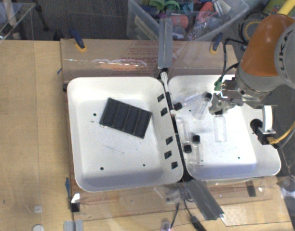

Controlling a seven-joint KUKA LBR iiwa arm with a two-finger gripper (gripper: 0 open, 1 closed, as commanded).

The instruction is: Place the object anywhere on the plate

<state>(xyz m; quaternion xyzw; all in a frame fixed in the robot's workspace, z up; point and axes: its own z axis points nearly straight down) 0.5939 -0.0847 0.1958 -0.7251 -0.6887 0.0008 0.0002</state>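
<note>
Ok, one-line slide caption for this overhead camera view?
KUKA arm's gripper hovers over clear bottles in the right bin; the dark ridged plate sits in the left bin.

The arm [270,57] is grey with a bulging orange band, black lettering on its side, and cables trailing off it.

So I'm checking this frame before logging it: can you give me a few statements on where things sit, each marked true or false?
1. The dark ribbed plate lies in the left bin. True.
2. The gripper is above the left bin. False: it is over the right bin.
3. Clear plastic bottles lie in the right bin. True.
4. A bottle rests on the plate. False: nothing lies on it.
5. The arm comes in from the camera view's left. False: from the right.
</note>
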